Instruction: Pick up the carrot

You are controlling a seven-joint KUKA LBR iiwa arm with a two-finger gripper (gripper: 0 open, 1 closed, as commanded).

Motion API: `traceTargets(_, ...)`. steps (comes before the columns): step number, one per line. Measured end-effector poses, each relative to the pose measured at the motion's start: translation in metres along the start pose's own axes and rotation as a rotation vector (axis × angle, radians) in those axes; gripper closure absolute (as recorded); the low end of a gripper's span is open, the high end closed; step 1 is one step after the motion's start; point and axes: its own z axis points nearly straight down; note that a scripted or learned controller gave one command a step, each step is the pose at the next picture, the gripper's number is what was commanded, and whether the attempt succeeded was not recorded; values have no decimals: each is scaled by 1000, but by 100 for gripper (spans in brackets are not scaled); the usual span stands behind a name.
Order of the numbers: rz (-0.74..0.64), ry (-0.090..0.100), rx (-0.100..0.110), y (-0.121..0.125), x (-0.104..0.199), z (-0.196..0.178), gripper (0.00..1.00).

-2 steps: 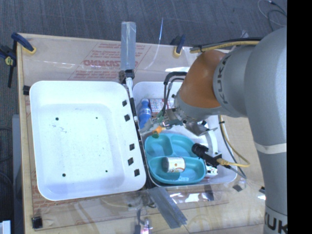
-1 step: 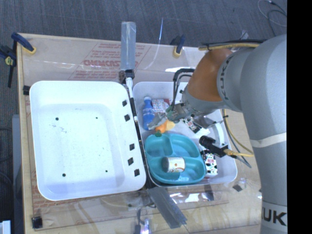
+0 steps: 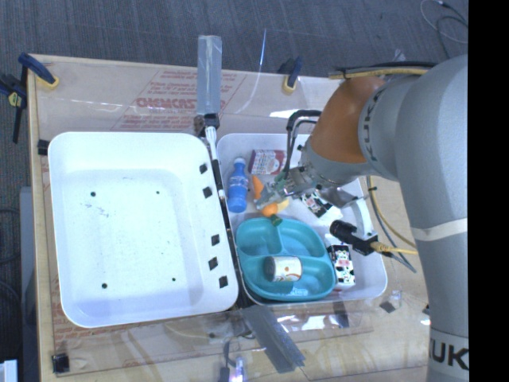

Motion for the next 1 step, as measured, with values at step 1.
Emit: traceTargets(1, 150, 8, 11, -15, 34, -72, 100)
